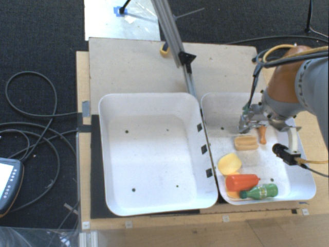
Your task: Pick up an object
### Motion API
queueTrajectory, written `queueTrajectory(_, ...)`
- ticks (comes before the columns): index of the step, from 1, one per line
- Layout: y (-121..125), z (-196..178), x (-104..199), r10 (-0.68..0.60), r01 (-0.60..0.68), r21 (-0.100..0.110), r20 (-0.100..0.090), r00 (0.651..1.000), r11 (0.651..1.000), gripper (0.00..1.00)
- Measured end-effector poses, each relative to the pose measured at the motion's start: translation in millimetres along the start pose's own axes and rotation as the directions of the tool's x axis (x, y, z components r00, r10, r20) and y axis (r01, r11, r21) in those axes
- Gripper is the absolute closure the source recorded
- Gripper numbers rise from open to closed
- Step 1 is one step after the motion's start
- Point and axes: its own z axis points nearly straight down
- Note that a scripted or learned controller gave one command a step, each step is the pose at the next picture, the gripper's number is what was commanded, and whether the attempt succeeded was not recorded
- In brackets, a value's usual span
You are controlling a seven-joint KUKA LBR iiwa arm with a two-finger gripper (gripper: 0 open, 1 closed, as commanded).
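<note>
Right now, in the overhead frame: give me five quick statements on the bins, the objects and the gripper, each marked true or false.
1. All the loose objects lie in the right white bin. True.
2. The green plastic bottle stands upright. False: it lies on its side near the bin's front edge.
3. The tan bread-like block lies just below the gripper. True.
4. The red oblong piece sits in the left white bin. False: it is in the right bin, beside the bottle.
5. The yellow rounded piece lies between the block and the red piece. True.
</note>
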Motion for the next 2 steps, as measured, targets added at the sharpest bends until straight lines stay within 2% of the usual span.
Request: queueTrajectory(2,0,-117,-7,-0.001,0.001,-0.005,0.002,1.000,1.000,1.00)
